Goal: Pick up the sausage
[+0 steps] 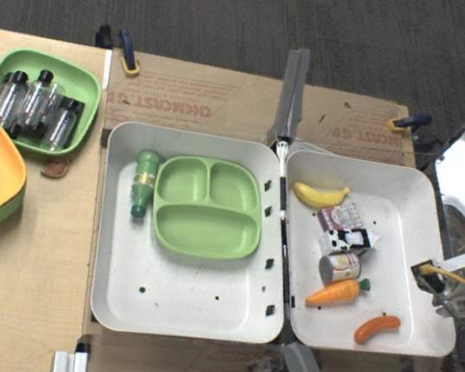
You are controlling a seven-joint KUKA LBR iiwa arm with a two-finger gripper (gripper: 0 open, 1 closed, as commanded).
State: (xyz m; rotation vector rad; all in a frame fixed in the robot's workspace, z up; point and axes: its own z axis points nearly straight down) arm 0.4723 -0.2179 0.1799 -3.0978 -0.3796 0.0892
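Observation:
The sausage (pixel 377 328), a short orange-red piece, lies by itself near the front right corner of the right bin (pixel 425 211). My gripper (pixel 457 301) hangs at the right rim of that bin, above and to the right of the sausage and apart from it. Nothing shows in its grasp.
In the right bin, left of the sausage, lie a carrot (pixel 336 294), a small can (pixel 340 265), a cow-print carton (pixel 349 239), a pink packet (pixel 344 216) and a banana (pixel 320 194). The left bin (pixel 179 304) holds a green divided plate (pixel 207 207) and a green bottle (pixel 144 182).

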